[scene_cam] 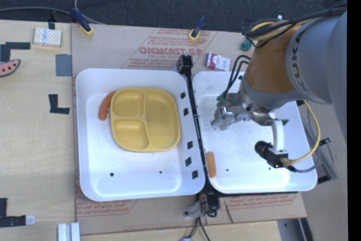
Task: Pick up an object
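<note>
Grey arm with orange band (282, 65) bent over right white bin (293, 178); gripper (223, 118) near its left wall, fingers' spread unclear. Small orange sausage-shaped object (210, 163) at bin's front-left edge; front-right floor open.

Single fixed cam above the bench (34, 121), looking down at a slant. Both white bins in frame: left bin (90, 178), right bin (248, 180). Arm (293, 59) enters from frame right. Mid-range framing, dark floor along the top edge.

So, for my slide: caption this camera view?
KUKA arm over right bin; yellow plate in left bin.
</note>
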Controlling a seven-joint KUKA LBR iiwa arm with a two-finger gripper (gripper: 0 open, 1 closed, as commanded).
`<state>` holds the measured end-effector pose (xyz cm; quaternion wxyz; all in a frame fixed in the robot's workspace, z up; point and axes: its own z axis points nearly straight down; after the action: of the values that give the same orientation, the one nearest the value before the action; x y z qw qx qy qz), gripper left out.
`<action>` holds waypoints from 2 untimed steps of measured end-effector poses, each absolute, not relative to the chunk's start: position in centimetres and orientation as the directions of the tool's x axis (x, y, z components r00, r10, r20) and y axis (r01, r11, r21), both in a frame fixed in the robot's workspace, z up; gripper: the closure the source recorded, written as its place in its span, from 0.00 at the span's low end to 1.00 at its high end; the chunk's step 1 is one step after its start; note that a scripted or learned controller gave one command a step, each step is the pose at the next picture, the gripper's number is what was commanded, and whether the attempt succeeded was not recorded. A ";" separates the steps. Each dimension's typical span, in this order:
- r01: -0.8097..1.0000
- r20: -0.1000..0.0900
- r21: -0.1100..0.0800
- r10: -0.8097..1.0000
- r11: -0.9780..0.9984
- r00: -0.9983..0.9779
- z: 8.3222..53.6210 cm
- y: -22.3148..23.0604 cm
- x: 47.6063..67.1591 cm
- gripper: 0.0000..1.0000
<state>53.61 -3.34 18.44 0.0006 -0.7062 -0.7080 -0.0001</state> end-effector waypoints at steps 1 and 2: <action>1.000 0.001 -0.002 1.000 0.002 -0.002 18.4 -3.4 53.6 0.00; 1.000 0.000 0.000 1.000 0.000 0.000 8.6 -9.6 52.7 0.00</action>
<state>52.71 -9.61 8.57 0.0000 -0.7073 -0.7069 0.0000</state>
